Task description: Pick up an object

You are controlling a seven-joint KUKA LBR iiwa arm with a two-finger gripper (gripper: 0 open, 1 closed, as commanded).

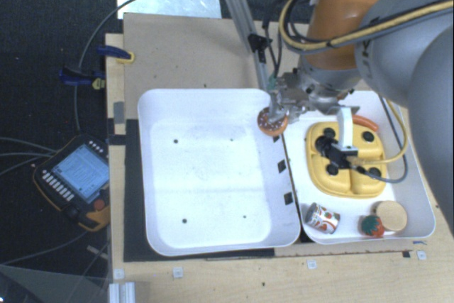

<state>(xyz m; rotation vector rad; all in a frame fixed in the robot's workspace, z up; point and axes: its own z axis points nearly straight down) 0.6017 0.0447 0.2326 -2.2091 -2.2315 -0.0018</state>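
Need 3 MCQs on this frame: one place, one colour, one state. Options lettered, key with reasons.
1. Where is the yellow toy?
A. left bin
B. right bin
C. on the bench outside the bins

2. What colour is the band above the arm's wrist?
A. orange
B. blue
C. green

3. How does the small can sit?
A. upright
B. on its side
C. stacked on the yellow toy

Answers: 1 B, it sits inside the right bin. 2 A, the orange band shows above the gripper. 3 B, its side faces up.
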